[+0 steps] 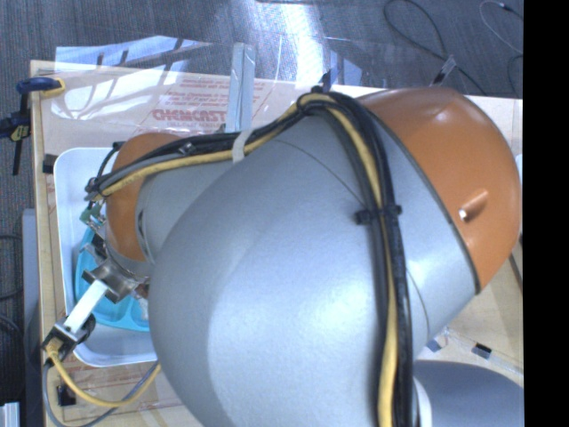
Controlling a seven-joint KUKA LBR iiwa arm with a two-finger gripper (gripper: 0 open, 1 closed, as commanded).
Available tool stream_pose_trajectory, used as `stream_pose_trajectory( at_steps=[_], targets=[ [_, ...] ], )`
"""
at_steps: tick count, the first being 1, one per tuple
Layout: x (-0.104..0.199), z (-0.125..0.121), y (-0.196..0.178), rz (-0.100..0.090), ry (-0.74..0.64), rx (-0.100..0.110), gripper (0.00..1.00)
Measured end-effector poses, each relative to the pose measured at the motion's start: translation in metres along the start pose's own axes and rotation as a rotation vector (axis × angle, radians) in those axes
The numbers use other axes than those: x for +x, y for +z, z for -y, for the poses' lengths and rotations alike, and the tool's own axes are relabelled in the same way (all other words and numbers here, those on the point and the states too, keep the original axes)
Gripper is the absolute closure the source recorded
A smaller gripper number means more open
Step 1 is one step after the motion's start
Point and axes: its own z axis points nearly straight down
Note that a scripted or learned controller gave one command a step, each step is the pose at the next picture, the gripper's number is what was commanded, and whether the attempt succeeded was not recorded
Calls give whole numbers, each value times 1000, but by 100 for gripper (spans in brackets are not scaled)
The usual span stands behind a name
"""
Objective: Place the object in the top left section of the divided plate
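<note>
The blue divided plate (123, 314) lies in the left white bin (64, 181); only a small part of it shows at the bin's near left, and its sections are hidden. My arm (311, 265) covers most of the view, reaching left across both bins. Its orange wrist band (133, 194) hangs over the left bin, and the gripper (100, 254) points down right above the plate's visible edge. The arm hides whatever object may lie under it.
A white plug (78, 316) on a yellow cable (98, 397) hangs from the wrist over the bin's front left corner. A clear plastic sheet (178, 96) lies behind the bins. A blue clamp (36, 85) grips the bench's far left corner.
</note>
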Motion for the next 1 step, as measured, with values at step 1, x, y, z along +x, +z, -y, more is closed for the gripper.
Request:
stream_pose_trajectory(
  at_steps=[1],
  targets=[
    [66,-58,-137,-5,37,0,0]
  ],
)
